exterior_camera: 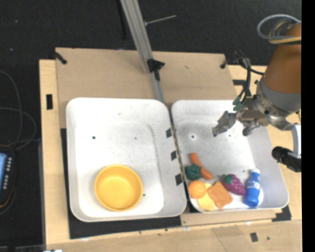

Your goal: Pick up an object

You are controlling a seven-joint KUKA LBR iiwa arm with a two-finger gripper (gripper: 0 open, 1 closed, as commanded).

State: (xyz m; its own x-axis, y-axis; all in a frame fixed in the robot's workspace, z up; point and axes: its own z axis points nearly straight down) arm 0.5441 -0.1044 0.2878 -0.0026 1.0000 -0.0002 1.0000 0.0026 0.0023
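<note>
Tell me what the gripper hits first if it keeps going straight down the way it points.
Most likely bare floor of the right bin. The gripper hangs over its upper part, well clear of the toy pile along the near edge; the carrot lies nearest. Height from this single view is uncertain.

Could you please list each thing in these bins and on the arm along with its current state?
Gripper: open, empty, above the right bin's far half.
Yellow bowl: upright, alone in the left bin.
Blue bottle: lying down, right bin, near edge.
Carrot: lying flat.
Grapes: resting beside the bottle.
Orange: resting against the bread slice.
</note>
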